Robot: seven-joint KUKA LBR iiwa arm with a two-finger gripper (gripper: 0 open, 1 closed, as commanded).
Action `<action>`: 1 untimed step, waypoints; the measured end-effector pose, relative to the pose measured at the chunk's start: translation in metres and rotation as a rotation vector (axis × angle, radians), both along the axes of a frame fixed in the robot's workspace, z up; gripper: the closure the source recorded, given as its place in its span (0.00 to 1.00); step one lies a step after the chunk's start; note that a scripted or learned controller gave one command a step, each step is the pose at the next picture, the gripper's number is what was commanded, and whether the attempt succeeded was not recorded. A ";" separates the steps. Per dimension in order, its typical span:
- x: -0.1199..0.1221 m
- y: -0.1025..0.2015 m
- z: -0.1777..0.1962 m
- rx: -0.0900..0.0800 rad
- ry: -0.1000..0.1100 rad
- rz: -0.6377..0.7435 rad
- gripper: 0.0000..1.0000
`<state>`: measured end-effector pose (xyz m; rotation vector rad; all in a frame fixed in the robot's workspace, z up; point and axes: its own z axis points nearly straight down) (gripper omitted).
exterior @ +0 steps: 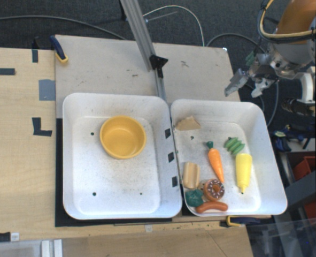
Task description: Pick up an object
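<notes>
At the upper right, above and outside the right bin's (pixel 256 111) far corner, the gripper (pixel 247 84) hangs off the grey arm (pixel 288 47) with its orange band (pixel 299 7). Fingers (pixel 236 84) look spread apart, nothing between them, touching nothing. It sits over the dark floor just past the bench edge, well apart from every object.

Right bin contents, all crowded toward the near and middle part:
- tan wedge-shaped piece (pixel 187 123) near the far left corner, close to the dividing wall
- carrot (pixel 215 162) mid-bin, lying lengthwise, green top pointing away
- green ridged piece (pixel 234 145) just right of the carrot top
- yellow corn-like piece (pixel 243 171) just below the green one, near the right wall
- tan bread-like block (pixel 190 174) against the left wall
- donut (pixel 214 188) just right of the block, at the carrot's tip
- dark green lump (pixel 194 198) under the block, near the front left corner
- sausage (pixel 212 207) along the front wall, touching or nearly touching the donut

Open room: far half of the right bin between the wedge and the right wall is bare; so is the front right corner.

Left bin (pixel 75 159) carries a yellow bowl (pixel 123 137), upright, in the far middle. Bare floor all around it, bowl clear of all four walls.

A slanted metal pole (pixel 139 25) crosses the bench (pixel 104 63) behind the bins and ends at the seam between them. Cables (pixel 184 12) loop over the dark floor behind.
</notes>
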<state>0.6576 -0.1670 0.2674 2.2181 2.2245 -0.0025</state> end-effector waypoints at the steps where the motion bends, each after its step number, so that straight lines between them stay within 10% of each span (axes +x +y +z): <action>1: 0.000 0.000 0.000 0.000 0.000 0.000 0.00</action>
